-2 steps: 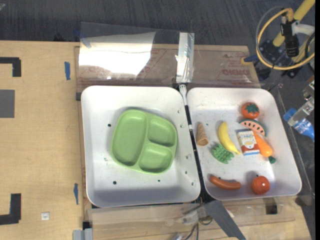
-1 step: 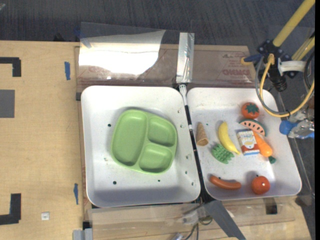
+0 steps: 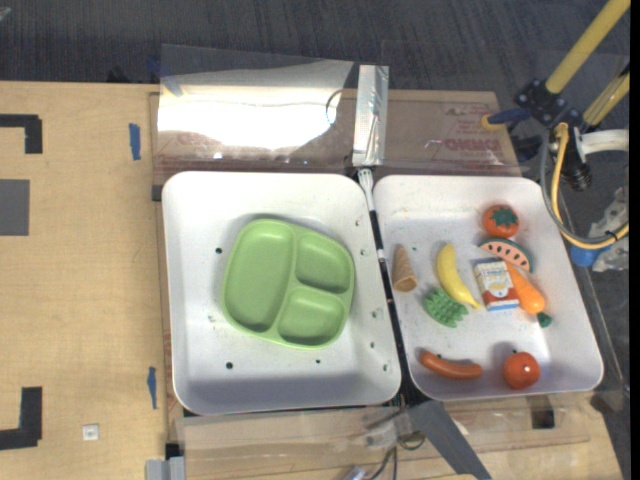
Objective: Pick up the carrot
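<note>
- The carrot (image 3: 526, 291) lies in the right bin (image 3: 575, 363), near its right wall, slanted with the green end down toward the lower right.
- It touches a small carton (image 3: 495, 285) on its left side and sits just below a watermelon slice (image 3: 503, 253), so I judge that only the right side of the carrot is free for a finger.
- The other toys share this bin: a tomato (image 3: 501, 220) at the top, a banana (image 3: 455, 275), a green leafy piece (image 3: 443, 307), an ice cream cone (image 3: 403, 267), a sausage (image 3: 451, 366) and a red round fruit (image 3: 521, 369) at the bottom.
- The left bin (image 3: 190, 268) holds a green divided plate (image 3: 288, 282), well apart from the carrot.
- About the hand, I cannot tell whether it is wide or narrow, so I treat the pick as not yet begun.
- For the next move I would come down along the carrot's short axis, because the carton leaves little room on that side.
- The risk, I think, is that a finger lands on the carton and pushes both things together against the wall.
</note>
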`<action>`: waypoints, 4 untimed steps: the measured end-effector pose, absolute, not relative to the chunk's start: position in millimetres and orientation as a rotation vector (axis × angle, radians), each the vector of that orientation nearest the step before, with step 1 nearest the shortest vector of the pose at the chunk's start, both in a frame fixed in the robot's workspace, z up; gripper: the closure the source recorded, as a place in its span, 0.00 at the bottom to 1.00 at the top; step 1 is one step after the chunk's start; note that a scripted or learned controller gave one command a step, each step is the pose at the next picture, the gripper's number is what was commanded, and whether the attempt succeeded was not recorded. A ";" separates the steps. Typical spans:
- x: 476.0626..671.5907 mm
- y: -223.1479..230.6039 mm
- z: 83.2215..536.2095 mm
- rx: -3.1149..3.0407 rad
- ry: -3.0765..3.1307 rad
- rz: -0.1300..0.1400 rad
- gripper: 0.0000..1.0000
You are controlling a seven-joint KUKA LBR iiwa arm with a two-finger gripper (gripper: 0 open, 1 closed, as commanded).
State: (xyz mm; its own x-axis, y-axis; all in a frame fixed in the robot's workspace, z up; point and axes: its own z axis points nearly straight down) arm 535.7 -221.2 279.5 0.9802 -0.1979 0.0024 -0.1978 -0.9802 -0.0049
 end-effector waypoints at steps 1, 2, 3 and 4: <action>538.1 -217.2 289.5 -3.116 0.304 -0.010 1.00; 501.6 -221.4 246.5 -3.120 0.314 0.004 1.00; 502.3 -220.7 247.7 -3.121 0.311 0.000 0.00; 494.6 -221.5 98.3 -3.123 0.316 0.001 0.00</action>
